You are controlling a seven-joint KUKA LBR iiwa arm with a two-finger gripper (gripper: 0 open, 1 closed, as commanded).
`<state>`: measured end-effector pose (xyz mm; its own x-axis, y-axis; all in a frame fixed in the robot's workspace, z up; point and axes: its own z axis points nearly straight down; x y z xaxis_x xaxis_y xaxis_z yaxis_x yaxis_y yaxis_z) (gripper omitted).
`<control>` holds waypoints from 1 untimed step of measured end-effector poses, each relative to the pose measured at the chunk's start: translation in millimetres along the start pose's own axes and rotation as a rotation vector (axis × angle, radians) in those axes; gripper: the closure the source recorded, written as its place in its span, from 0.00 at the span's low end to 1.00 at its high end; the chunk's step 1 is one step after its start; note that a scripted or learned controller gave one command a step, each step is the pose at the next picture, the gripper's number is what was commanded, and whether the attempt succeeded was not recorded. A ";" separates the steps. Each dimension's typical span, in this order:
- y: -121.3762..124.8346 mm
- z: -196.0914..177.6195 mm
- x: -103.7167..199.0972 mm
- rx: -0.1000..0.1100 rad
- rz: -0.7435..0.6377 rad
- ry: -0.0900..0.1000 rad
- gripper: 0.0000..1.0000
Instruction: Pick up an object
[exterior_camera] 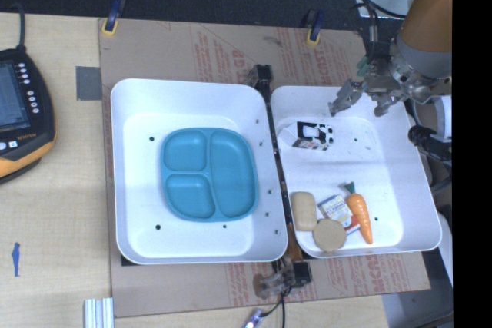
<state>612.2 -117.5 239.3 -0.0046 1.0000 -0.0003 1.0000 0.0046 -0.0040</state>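
**White bins, open claw, carrot below**

Pale wood makes up the desk (61, 196), with a sheet of brown cardboard (192, 50) laid over its middle. On that sit two shallow white bins side by side. The left bin (131, 234) holds a blue divided plate (209, 173). The right bin (407, 188) holds the small things. The grey arm (430, 4) reaches in from the right, and its claw (361, 101) hangs over the far edge of the right bin with its two fingers spread apart and nothing between them.

A black-and-white piece (314, 134) lies just below and left of the claw, nearest to it. Along the near wall of the same bin lie a pale bread-like block (304, 210), a round tan disc (330, 235), a small printed packet (335, 207) and an orange carrot (360, 217).

The carrot looks the easiest pick. It lies well towards the near side of the bin, almost straight below the claw in the picture, long axis running far-to-near with a slight tilt. The fingers would likely need to close across that axis.
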 end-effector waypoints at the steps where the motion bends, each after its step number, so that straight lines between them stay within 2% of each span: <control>1: 10.1 117.3 12.3 -0.006 -0.001 -0.001 0.00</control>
<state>621.7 -105.2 121.9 -0.0055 1.0000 -0.0017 1.0000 0.0055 0.0018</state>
